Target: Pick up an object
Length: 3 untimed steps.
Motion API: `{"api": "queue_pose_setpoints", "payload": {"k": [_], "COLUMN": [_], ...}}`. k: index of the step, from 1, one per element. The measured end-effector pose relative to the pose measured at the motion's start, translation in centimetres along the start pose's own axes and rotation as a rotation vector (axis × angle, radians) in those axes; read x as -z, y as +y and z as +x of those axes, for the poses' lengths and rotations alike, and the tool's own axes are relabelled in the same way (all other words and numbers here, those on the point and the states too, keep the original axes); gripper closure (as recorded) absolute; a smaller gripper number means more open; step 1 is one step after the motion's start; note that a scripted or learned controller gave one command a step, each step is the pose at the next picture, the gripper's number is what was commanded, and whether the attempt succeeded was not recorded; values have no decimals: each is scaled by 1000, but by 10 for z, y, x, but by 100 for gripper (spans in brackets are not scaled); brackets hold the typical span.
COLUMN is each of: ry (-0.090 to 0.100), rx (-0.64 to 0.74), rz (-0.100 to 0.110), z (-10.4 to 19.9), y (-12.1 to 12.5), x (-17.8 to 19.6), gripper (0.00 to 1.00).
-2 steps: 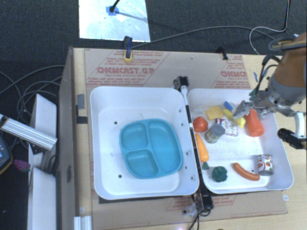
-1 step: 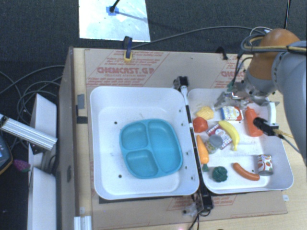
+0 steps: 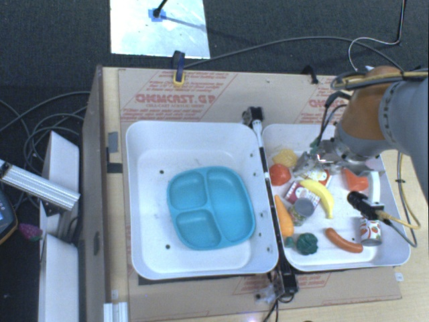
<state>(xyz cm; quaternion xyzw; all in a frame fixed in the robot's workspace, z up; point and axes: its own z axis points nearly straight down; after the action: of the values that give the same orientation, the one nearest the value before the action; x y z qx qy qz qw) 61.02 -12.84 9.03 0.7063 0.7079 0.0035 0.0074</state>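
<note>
Hovering low over the right bin (image 3: 395, 247), the gripper (image 3: 315, 158), its finger spread impossible to judge here, sits in the approach step, needing a descent onto the banana (image 3: 319, 194) lying just below it among toy food.

Well to the left of the gripper (image 3: 320, 154), a blue three-part plate (image 3: 211, 206) lies flat in the left white bin (image 3: 151, 146), and farther up and left of it a yellow-and-black clamp (image 3: 178, 72) sits on the printed cardboard sheet (image 3: 201, 96).
</note>
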Motion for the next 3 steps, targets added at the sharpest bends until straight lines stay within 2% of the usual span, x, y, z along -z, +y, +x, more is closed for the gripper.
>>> {"api": "queue_pose_setpoints", "payload": {"k": [1,2,3], "ry": [-1,4,5], "rx": [0,3,-1], "rz": [-2,11,15], "z": [-20,-59,-41], "y": [-44,53,-30], "x": [0,-6,-6], "gripper": [0,0,0]}}
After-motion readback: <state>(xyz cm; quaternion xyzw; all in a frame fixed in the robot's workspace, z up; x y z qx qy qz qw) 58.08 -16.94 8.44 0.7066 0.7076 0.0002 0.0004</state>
